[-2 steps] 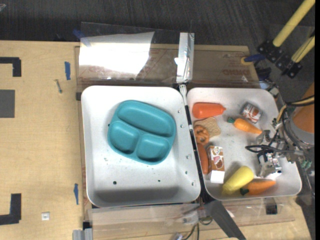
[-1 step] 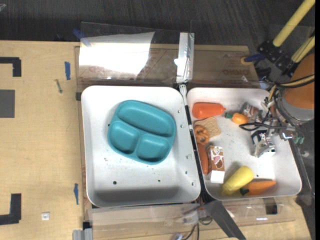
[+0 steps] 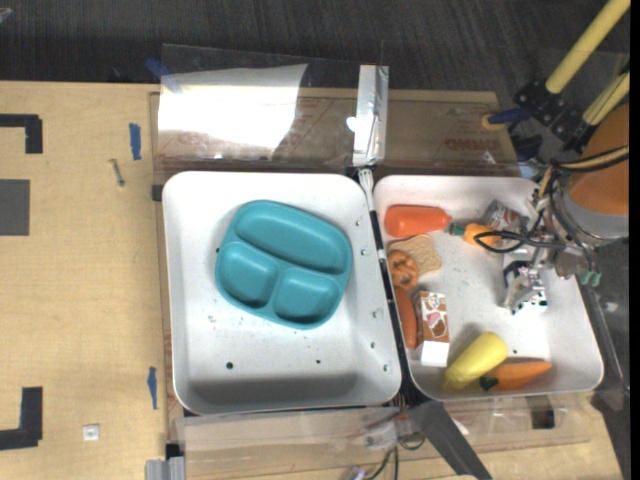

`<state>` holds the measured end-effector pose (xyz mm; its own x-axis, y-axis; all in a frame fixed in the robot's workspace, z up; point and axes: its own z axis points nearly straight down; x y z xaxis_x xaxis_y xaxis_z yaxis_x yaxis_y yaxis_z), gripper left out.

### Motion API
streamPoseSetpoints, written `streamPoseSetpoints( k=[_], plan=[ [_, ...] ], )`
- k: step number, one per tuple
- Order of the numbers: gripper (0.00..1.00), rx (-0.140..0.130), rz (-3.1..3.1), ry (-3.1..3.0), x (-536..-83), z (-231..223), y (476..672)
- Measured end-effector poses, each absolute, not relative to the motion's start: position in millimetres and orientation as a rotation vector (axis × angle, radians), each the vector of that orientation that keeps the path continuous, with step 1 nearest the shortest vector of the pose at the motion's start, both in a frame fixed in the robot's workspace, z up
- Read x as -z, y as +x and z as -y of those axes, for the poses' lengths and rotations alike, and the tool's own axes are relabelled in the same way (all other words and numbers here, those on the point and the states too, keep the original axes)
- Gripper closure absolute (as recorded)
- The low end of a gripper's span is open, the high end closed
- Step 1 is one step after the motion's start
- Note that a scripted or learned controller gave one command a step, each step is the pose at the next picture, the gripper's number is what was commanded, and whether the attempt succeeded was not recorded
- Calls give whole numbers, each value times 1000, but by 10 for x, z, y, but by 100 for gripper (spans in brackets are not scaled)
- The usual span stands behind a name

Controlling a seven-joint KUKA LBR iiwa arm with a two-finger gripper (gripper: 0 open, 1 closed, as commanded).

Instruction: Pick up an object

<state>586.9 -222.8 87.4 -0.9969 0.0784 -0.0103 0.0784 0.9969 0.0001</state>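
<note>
From my seat the arm [image 3: 600, 183] is cut off by the right edge, so I see just its orange band and a tangle of cables over the right bin [image 3: 570, 368]. The tool [image 3: 523, 293] hangs low over that bin's right half, above bare white floor near a small black-and-white object I can't identify; I cannot tell whether it is apart or together, and I see nothing gripped in it. Candidate objects lie in the same bin: an orange carrot [image 3: 415, 219] at the far left corner, a pretzel [image 3: 403, 265] and cracker just nearer, a small packet [image 3: 433, 317] whose print is too blurred to read, and a yellow piece [image 3: 474, 357] touching another carrot [image 3: 520, 373] along the near edge. The left bin [image 3: 200, 368] holds a teal divided tray [image 3: 284, 262].
</note>
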Motion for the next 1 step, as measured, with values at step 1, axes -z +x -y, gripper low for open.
streamPoseSetpoints(
  k=[1],
  plan=[
    [0, -4, -3110, 388, -880, 2210, 5262]
  ],
)
